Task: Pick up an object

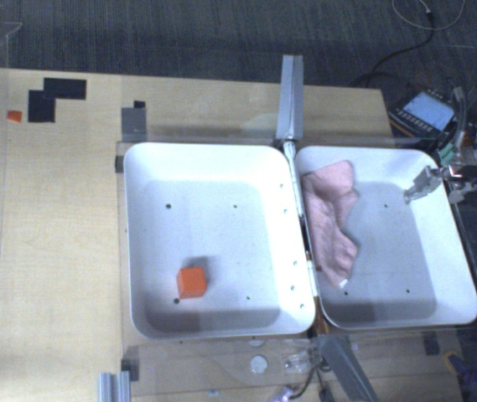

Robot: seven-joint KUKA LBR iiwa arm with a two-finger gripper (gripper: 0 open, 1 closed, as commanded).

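A small orange cube (192, 282) rests on the floor of the left white bin (146, 224), towards its front. A crumpled pink cloth (332, 220) lies along the left wall of the right white bin (452, 258). My gripper (423, 184) hangs over the right bin's far right corner, well apart from the cloth and far from the cube. Nothing shows in its grasp.
A grey metal bar (290, 99) runs back from the seam between the bins. Black blocks (54, 97) and a small orange tile (14, 116) lie on the wooden bench at far left. A screen device (427, 111) and cables sit behind the right bin.
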